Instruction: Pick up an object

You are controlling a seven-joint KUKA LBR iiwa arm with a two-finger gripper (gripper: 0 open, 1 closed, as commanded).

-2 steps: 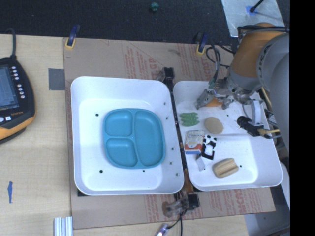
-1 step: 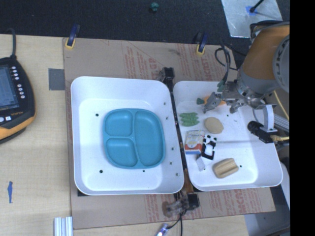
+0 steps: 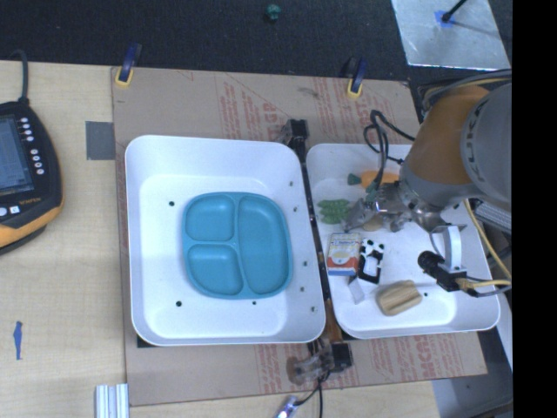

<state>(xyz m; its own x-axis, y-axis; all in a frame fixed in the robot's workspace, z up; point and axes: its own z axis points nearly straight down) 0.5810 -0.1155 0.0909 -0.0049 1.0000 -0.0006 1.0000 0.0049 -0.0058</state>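
The arm (image 3: 452,146) reaches in from the right side and bends down over the right bin (image 3: 474,322). Its fingers (image 3: 376,207) hang low in the upper middle of that bin. From this slanted view I cannot tell whether they are released or clenched, and nothing can be seen between them. Just to the left of the fingers lies a green toy (image 3: 334,208), close to the tip, though it is unclear whether the two touch. Just above the fingers an orange piece (image 3: 374,178) shows, partly hidden by the arm. Below the fingers, toward the near edge of the bin, a small white and orange box (image 3: 343,254) lies beside a black and white toy (image 3: 372,260); the two sit just beside each other. Farther below, well apart from the fingers, a tan block (image 3: 399,298) lies flat near the bin's lower wall. The left bin (image 3: 144,233) sits far to the left of the fingers and holds a blue divided plate (image 3: 237,244), lying flat near its middle. Both bins rest side by side on a sheet of cardboard (image 3: 218,94) on the desk (image 3: 61,320). A handheld controller (image 3: 22,177) lies at the far left edge of the desk.
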